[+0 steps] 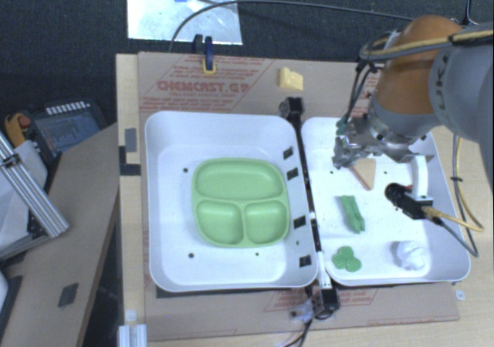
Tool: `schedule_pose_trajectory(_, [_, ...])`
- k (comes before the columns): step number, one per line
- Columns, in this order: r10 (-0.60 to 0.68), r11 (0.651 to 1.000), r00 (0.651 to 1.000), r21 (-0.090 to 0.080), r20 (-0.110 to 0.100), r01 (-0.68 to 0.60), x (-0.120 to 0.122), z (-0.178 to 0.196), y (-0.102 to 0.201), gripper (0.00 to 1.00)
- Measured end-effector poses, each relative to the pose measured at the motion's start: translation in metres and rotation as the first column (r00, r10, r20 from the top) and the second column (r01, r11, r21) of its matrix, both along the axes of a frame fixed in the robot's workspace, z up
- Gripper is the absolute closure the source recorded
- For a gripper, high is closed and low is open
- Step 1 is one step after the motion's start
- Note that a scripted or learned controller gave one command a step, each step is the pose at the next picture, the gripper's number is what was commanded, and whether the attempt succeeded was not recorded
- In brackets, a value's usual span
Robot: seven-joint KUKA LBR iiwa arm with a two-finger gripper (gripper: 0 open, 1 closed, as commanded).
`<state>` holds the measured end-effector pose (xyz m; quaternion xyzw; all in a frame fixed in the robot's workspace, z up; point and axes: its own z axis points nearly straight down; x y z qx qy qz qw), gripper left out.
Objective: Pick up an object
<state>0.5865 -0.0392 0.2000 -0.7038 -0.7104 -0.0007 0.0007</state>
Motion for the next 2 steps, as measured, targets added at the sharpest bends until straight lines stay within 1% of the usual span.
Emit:
schedule_pose_trajectory(1, [0.0,1.0,1.0,0.0,-0.001,0.0,-0.009,-0.005,0.053,1.0])
schedule_pose_trajectory(2, [0.001,1.0,1.0,0.0,0.002,-0.001,-0.006,-0.005,0.107,1.0])
